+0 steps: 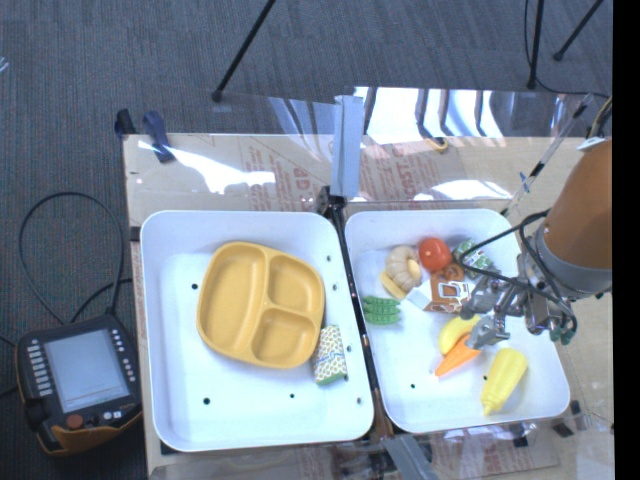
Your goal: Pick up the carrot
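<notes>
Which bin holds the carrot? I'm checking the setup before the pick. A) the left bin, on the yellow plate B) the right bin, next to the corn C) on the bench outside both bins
B: the carrot lies in the right bin, just left of the corn, while the yellow plate sits in the left bin.

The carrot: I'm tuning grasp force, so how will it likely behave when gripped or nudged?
The carrot looks like a smooth moulded toy, so probably stiff, light and somewhat slippery. Its tapered shape may let it slide out toward the thin tip or roll in an arc. It touches a yellow piece beside the hand, so nudging may shift both.
</notes>
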You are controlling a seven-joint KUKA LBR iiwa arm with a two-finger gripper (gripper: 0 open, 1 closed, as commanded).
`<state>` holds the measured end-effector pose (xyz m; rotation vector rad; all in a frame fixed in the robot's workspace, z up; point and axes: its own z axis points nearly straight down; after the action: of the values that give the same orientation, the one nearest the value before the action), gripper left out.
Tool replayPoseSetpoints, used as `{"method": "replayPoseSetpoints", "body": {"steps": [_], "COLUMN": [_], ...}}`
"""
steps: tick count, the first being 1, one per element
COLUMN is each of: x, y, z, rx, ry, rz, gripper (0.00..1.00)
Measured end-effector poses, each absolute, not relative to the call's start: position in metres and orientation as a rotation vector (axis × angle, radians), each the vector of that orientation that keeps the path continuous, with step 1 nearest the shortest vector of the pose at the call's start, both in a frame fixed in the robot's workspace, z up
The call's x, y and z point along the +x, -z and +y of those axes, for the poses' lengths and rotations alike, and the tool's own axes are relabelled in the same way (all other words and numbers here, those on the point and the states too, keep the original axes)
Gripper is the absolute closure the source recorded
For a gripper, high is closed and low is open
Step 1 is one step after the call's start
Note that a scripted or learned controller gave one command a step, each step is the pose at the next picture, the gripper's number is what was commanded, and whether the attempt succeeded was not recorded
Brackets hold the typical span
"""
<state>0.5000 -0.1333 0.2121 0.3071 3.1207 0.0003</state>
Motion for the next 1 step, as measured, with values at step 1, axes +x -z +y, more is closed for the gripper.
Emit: {"method": "replayPoseSetpoints", "body": {"steps": [1], "x": [0.4989], "y": [-0.2098], "z": [-0.133], "rx": [0.308], "ry": [-0.002], "rz": [3.126], "gripper": [0.0]}}
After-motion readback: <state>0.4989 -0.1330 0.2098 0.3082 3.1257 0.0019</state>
